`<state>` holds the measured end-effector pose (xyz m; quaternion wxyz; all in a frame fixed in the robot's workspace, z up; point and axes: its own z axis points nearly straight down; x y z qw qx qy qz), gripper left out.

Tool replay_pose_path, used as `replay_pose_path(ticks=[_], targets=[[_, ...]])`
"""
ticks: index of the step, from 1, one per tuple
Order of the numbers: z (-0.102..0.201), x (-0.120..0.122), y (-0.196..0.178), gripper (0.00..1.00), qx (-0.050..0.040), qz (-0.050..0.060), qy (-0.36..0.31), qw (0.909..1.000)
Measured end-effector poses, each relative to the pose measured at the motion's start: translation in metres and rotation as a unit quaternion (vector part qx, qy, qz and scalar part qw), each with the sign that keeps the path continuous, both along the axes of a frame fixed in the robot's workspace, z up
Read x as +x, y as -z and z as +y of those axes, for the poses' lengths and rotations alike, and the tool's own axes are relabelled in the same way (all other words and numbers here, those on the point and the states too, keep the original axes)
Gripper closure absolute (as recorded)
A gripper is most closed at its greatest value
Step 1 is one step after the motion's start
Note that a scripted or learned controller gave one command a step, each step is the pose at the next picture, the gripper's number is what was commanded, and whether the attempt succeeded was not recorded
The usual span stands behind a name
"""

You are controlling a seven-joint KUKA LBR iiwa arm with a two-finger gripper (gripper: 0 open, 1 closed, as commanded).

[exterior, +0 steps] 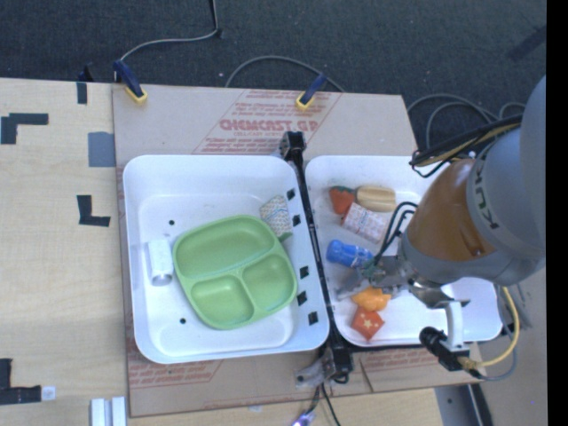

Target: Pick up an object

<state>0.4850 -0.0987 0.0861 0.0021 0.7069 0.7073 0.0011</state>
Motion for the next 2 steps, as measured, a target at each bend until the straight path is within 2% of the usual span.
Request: replay_pose_path(ticks=[1,2], targets=[[0.0029,0.0001,-0.0001,0.0,-0.0012,-0.001,0.001,1.0],[0.0032,0.0004,-0.0096,1.0,-0.0011,0.0,0.001,1.0]])
